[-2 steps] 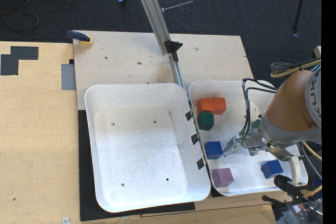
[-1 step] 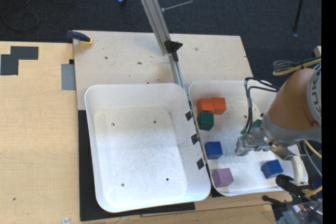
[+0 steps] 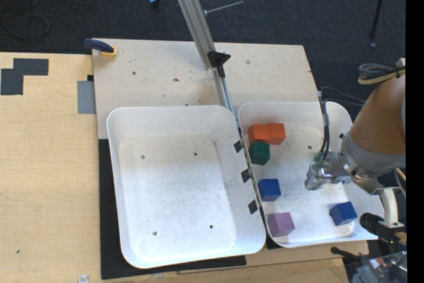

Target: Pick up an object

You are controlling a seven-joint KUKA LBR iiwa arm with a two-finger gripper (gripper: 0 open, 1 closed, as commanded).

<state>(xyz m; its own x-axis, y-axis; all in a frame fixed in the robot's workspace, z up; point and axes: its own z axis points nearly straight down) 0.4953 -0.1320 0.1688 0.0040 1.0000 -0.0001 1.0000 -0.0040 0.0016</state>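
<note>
White right-hand bin (image 3: pixel 336 113) holds all the blocks, so the gripper (image 3: pixel 318 179) hangs over it at center right; can't tell its grip. Closest grab looks like the blue block (image 3: pixel 269 189), just to its left.

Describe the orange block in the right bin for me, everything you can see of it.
The orange block looks like a solid, matte, box-shaped piece, wider than tall in this view, resting flat on the floor of the right bin near its far left corner. A dark green block sits tight against its near side, apparently touching. The gripper is well apart from it, to its right.
</note>
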